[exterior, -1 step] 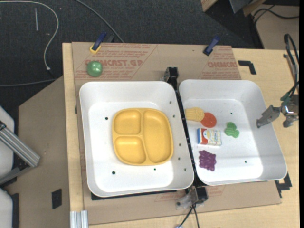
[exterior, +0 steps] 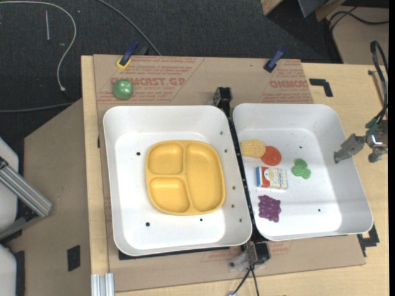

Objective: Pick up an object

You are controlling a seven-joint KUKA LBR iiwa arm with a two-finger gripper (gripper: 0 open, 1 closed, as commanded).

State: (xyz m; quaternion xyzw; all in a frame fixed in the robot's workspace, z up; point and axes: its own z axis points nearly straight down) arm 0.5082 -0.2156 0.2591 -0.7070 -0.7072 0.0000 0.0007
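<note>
On the bench, two shallow white bins are set side by side: a left bin [exterior: 117,165] and a right bin [exterior: 336,184]. One yellow divided plate [exterior: 185,177], with three compartments, is laid flat in the middle of the left bin. Five small objects are counted in the right bin, all gathered toward its left half: one corn cob [exterior: 252,148] at the top, one red-orange round piece [exterior: 271,157] touching it on its right, one green toy [exterior: 300,169] further right, one small carton [exterior: 272,177] with blue and red print below the red piece, and one bunch of purple grapes [exterior: 269,208] nearest the lower wall. One green ball [exterior: 123,89] is seen outside the bins, on the cardboard [exterior: 185,82] behind the left bin, and two clamps are fixed at the cardboard's far edge, one blue and yellow [exterior: 128,55], one blue [exterior: 274,59].

At the right rim of the right bin, the gripper [exterior: 349,148] is seen at the edge of the view, partly cut off. Nothing is seen between its fingers; how far it is parted cannot be told. The green toy is the nearest object, to the gripper's left and slightly lower, apart from it; the other four are placed further left, well apart from it.
</note>
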